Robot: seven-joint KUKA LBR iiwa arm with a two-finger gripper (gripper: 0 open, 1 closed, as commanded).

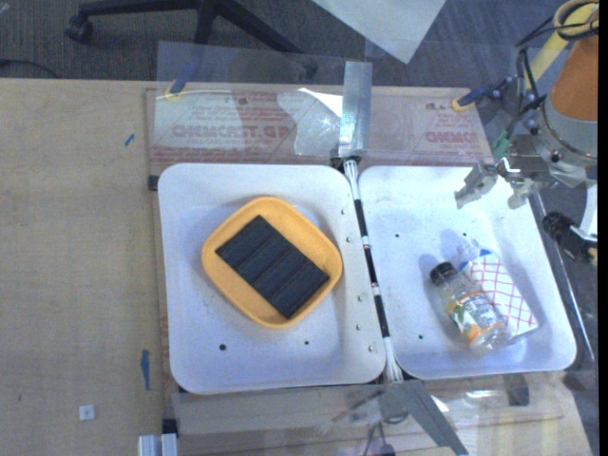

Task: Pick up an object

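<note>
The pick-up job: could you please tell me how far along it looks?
Nothing looks picked yet. The gripper hovers open over the right white bin's far edge, holding nothing. The clear plastic bottle with a black cap lies in that bin; the yellow plate with a dark ridged slab sits in the left bin.

- One fixed camera looks down at a slant on the surface [76, 255] from above its near edge.
- Both white bins [180, 350] sit mid-frame at moderate range; floor shows toward 12 o'clock.
</note>
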